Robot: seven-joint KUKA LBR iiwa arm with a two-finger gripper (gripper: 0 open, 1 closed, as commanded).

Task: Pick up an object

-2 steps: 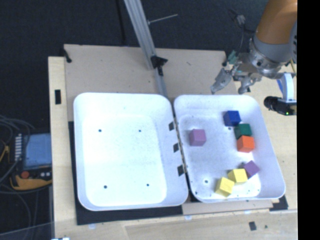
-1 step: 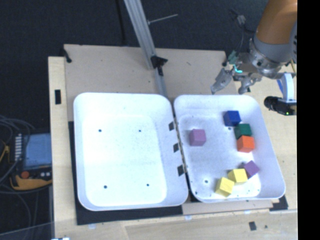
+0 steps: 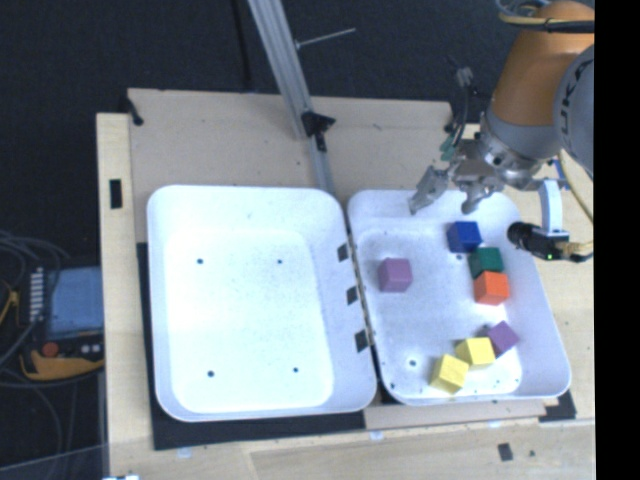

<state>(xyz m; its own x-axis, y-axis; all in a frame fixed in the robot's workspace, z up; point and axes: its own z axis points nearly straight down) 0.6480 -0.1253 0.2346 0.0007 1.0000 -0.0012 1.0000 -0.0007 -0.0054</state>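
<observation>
Blocks are scattered in the right bin [image 3: 556,368], which lies just beside the left bin [image 3: 170,268] on the bench [image 3: 115,168]. All places below are given relative to the right bin. At its near edge two yellow blocks are seen: one yellow block [image 3: 449,372] nearest the rim and a second yellow block [image 3: 477,351] just beyond it, touching or almost touching. A dark purple block [image 3: 502,337] is set just beside the second yellow one, toward the bin's right wall. Farther in, along the right side, an orange block [image 3: 491,287], a green block [image 3: 487,260] and a blue block [image 3: 463,236] are lined up closely, one after another. A light purple block [image 3: 394,274] is found alone toward the bin's left side, well apart from the rest. Above the far rim of the bin the gripper [image 3: 447,198] is held, its two fingers spread apart with nothing seen between them; the blue block lies just beneath and nearer than the fingertips. Behind it the grey arm with its orange band [image 3: 535,68] is seen reaching in over the bin's far right corner.
</observation>
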